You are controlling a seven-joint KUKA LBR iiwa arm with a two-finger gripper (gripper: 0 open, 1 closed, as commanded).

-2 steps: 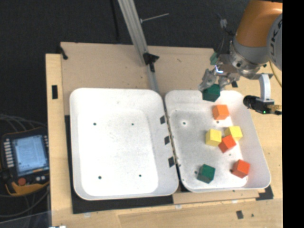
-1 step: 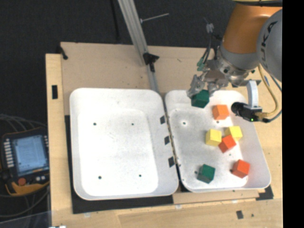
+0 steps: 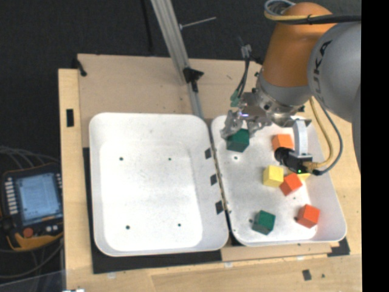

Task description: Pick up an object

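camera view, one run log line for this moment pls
stage: grasp attempt | hand: at green block, right bin's far left corner | grip: cannot tell | left bin: untouched

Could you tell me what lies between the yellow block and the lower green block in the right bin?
Nothing: the camera view shows bare white bin floor between the yellow block and the lower green block.

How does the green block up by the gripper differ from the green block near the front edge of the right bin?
The upper green block sits at the gripper, near the right bin's back left corner; the lower green block lies alone near the front rim. The upper one is partly covered by the gripper; the lower one is in full view. Both are dark green and similar in size.
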